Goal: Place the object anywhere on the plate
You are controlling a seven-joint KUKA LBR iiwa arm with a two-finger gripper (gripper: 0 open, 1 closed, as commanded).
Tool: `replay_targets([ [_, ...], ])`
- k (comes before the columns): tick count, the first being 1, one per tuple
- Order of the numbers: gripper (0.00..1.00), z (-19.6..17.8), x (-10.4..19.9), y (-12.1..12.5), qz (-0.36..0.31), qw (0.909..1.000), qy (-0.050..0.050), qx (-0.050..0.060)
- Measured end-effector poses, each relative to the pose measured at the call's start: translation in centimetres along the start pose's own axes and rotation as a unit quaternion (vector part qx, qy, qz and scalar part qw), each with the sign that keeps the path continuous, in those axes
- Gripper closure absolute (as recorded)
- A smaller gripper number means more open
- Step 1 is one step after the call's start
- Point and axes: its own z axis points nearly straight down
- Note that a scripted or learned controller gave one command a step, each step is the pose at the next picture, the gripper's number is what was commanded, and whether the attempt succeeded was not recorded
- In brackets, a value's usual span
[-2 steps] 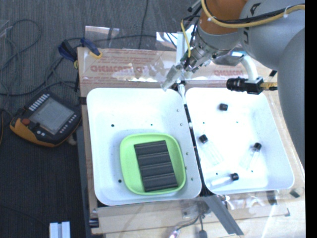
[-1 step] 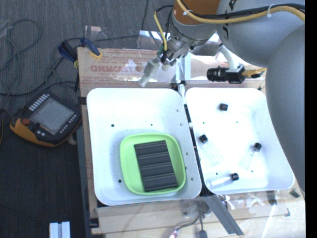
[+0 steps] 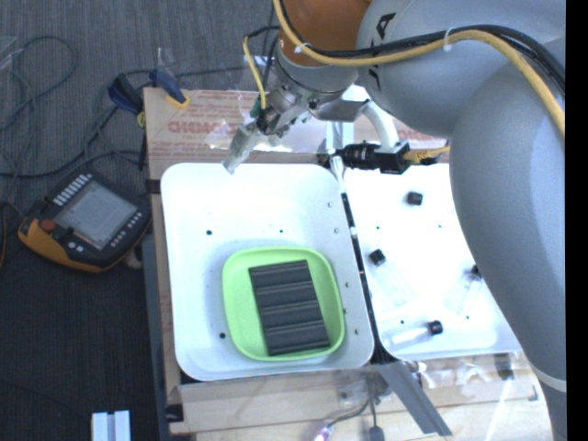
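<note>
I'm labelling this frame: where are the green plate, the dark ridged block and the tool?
green plate point(image 3: 237, 274): camera view, its bare left rim.
dark ridged block point(image 3: 289, 306): camera view, its top middle.
tool point(image 3: 241, 152): camera view, its tip.

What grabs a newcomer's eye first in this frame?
The big grey arm with its orange band fills the upper right, its gripper over the left bin's far edge. Next comes the green plate in that bin, with a dark ribbed block lying on it.

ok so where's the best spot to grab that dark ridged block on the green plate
Probably across the dark ridged block's two long sides, at mid-length, coming straight down. It lies flat on the green plate, so only the top is exposed, and its width looks narrower than its length.
</note>
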Motion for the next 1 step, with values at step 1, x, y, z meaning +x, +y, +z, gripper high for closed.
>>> replay_targets([
  [1,0.00,0.37,0.71,1.42,0.033,0.9995,0.000,0.000],
])
